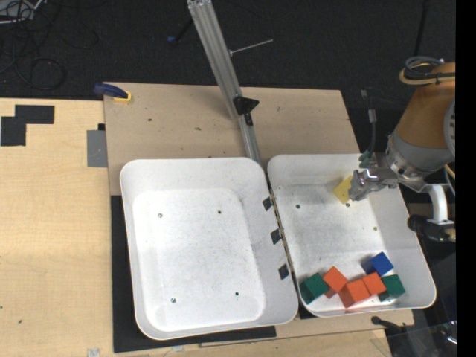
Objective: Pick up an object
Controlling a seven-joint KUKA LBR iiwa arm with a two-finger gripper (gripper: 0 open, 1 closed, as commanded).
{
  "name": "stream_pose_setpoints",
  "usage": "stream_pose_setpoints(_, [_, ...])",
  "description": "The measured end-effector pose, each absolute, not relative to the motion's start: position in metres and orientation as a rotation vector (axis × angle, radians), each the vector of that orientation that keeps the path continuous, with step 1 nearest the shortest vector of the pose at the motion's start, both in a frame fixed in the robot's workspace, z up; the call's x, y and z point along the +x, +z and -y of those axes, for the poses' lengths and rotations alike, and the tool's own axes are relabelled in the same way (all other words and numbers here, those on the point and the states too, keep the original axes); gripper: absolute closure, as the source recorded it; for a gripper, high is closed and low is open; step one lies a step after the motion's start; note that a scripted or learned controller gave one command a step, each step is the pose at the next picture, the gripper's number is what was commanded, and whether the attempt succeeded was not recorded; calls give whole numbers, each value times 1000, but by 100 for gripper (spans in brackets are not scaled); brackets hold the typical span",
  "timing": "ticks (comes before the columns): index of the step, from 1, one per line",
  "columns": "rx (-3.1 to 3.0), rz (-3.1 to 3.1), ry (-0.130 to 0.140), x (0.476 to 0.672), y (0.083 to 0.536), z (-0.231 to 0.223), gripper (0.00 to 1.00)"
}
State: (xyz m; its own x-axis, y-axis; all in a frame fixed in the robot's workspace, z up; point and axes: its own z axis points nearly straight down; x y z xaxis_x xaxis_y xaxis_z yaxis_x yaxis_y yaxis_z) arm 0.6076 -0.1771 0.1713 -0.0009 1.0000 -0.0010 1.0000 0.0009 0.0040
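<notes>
1. I am watching the grey arm with the orange band [424, 117] reaching in from the right over the right-hand shallow white bin [327, 229]. Its hand [360, 187] is sitting low near that bin's back part.

2. A small yellow block [342, 190] is lying just left of the hand, touching or nearly touching the fingertips. I cannot tell whether the fingers are spread or closed, nor whether the block is between them; from this slant it looks beside rather than clearly inside.

3. The other candidates are bunching in the right bin's front corner: a blue cube [381, 262], two orange blocks [335, 278] [357, 290] and two green blocks [314, 286] [393, 285], packed against each other and the wall. I am judging the lone yellow block the easier target, since nothing crowds it.

4. The left-hand white bin [193, 251] is lying alongside on the pale wooden desk [44, 222], its rim meeting the right bin's.

5. Risk, as I am judging it: if the fingertips are coming down beside the block, they may push it away instead of gripping it.
</notes>
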Motion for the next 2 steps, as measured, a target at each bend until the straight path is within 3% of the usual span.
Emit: stream_pose_setpoints(2, [2218,-2221,2,613,262,186,100])
